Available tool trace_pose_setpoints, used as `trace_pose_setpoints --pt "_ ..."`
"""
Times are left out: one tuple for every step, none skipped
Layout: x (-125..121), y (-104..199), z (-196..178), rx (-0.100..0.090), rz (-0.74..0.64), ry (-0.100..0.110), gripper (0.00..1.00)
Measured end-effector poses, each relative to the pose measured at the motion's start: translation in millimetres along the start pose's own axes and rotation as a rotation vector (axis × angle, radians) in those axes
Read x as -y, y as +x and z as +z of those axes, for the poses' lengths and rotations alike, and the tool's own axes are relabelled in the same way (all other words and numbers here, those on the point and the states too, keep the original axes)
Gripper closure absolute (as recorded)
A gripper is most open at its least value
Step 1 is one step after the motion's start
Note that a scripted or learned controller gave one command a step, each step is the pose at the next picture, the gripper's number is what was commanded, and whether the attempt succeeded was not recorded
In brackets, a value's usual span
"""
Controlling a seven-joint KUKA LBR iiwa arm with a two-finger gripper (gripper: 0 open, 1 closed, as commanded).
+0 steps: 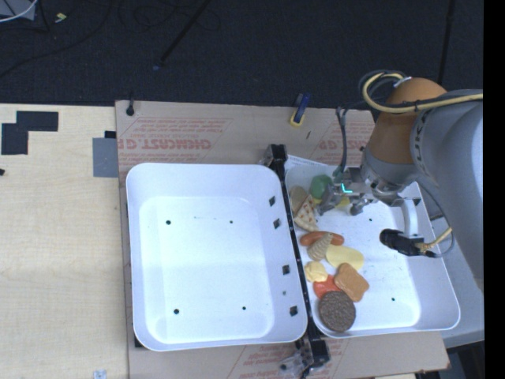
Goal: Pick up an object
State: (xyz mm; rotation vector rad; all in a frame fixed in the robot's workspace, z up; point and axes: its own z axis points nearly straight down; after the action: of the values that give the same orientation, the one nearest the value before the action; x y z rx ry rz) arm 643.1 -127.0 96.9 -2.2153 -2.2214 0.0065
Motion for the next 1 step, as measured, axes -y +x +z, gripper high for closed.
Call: trace_pose_setpoints --pt "1.9 32.3 8.4 0.015 0.005 0.005 0.00"
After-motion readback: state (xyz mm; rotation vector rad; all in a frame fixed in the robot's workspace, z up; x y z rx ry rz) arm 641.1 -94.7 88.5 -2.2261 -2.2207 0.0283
